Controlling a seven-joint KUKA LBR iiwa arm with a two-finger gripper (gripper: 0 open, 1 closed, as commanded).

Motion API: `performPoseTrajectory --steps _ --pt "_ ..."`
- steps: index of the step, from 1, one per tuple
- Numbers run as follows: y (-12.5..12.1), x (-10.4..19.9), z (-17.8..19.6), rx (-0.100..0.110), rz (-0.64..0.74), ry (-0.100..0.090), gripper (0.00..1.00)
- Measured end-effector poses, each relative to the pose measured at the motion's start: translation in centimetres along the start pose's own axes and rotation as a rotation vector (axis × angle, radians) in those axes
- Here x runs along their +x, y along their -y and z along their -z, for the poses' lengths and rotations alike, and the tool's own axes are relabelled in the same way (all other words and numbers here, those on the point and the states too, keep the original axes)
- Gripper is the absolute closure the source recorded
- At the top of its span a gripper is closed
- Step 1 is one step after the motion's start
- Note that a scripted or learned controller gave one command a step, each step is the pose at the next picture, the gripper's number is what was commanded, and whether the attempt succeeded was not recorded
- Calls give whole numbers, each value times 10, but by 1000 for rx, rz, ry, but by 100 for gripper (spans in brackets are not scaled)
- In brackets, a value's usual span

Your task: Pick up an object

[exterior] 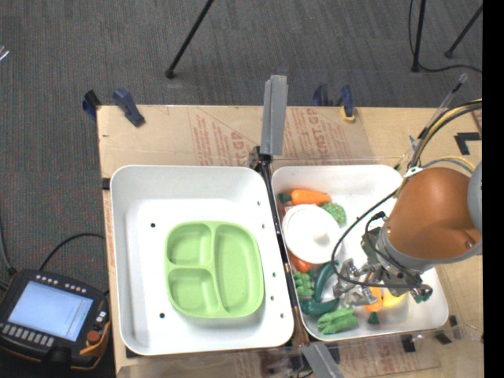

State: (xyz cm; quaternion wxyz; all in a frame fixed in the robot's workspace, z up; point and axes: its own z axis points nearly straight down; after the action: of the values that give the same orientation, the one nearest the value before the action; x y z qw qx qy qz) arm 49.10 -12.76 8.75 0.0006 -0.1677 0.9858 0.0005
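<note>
1. The jaws sit low in the right bin, toward its 6 o'clock edge; from above, how wide they stand cannot be told, and nothing can be seen clamped between them.
2. Just at their 3 o'clock lies a yellow-orange toy piece, partly hidden under the wrist.
3. At their 9 o'clock lies a dark green toy, and at 7 o'clock a lighter green ridged piece, near the bin's lower wall.
4. At 11 o'clock rests a white round plate; beyond it, toward 12 o'clock, lie an orange carrot and a green bumpy vegetable.
5. The arm, with its orange band, comes in from 3 o'clock, with cables looping round it.
6. The left bin holds a light green divided tray, lying flat near its middle.
7. Both bins stand on a cardboard-covered desk, with blue clamps at its 12 o'clock edge.
8. A pendant with a screen lies on the floor at 8 o'clock.
</note>
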Motion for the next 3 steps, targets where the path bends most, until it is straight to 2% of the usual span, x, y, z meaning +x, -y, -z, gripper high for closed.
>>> performPoseTrajectory --steps 1,2,3 --pt "61 -7 17 0 297 1 100" --pt "61 -7 17 -1 296 2 0" --pt "-22 -45 -1 -3 430 0 0"
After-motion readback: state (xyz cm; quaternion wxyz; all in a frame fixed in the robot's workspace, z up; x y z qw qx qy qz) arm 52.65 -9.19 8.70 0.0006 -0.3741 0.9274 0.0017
